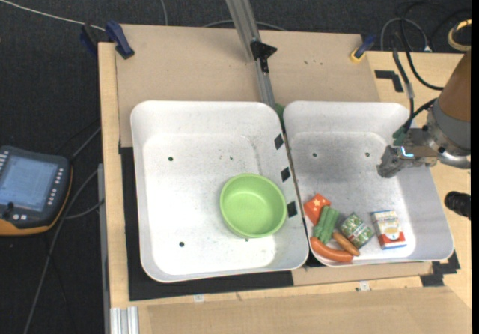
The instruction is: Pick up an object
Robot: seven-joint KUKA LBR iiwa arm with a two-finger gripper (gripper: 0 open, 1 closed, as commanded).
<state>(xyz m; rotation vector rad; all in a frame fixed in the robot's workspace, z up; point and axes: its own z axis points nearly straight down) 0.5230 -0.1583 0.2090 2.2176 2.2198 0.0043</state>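
Bench with two shallow white plastic bins side by side: left bin (161, 134) and right bin (337, 119), their inner rims touching along the centre line.

Left bin: one round lime-green plastic bowl (253, 205), upright, sitting toward the near right part of the bin floor, close to the shared rim.

Right bin: a cluster of small items in the near corner region. A small red block-like piece (316, 205) lies nearest the shared rim. Just beside it, a dark green elongated toy vegetable (326, 225), and below that an orange-red sausage-shaped toy (331, 251) lying along the near wall. A small green and patterned packet (357, 229) sits next to these, touching or nearly touching the green piece. A small white and red carton (388, 228) lies a little apart to the right, flat on the floor.

Arm enters from the right; the two-finger gripper (388, 165) is over the right-hand part of the right bin, farther back than the item cluster and apart from it. Nothing is visible between its fingers; whether they are spread or closed cannot be told at this angle.

A grey metal pole (241, 10) runs down toward the junction of the bins.
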